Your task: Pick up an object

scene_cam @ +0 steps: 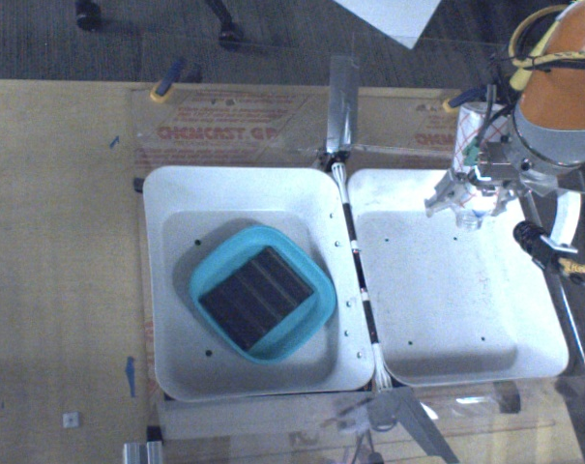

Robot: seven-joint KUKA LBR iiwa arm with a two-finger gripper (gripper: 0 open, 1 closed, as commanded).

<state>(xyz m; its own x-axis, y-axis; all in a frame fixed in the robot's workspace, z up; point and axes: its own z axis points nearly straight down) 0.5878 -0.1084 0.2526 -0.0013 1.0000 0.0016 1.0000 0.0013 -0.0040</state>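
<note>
Red lettering on board behind bins, unreadable. Teal container (263, 293) in left bin (166, 201). Fingers (443, 201) state unclear.

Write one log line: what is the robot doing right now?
gripper: over right bin, far corner | blue container: in left bin, dark block inside | not yet picked up
</note>
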